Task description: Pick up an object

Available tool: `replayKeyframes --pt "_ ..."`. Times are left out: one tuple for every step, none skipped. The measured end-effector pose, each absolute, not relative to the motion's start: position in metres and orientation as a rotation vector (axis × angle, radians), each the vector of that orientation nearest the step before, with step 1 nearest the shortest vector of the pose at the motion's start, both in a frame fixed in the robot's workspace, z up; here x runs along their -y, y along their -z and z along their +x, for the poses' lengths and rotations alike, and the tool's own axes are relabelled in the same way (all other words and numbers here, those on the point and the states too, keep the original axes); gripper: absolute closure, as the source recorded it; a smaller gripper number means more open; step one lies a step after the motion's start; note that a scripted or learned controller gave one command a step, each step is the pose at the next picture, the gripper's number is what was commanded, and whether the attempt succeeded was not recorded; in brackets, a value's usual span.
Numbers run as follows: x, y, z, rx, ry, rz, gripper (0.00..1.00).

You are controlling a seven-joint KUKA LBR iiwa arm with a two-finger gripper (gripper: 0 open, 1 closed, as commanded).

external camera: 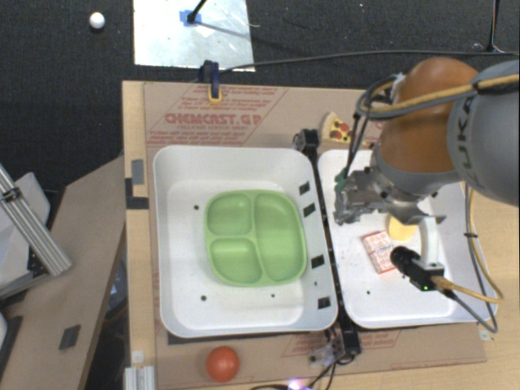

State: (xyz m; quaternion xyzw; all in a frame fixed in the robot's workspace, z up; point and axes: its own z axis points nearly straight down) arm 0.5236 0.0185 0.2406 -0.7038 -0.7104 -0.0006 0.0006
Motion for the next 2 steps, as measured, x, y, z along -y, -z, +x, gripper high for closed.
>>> replayKeyframes --pt "-0.075 -0.237 0.505 2.231 0.001 -2.208 1.00" --pt "-0.105 -0.218 0.504 2.228 -0.001 -2.212 1.00"
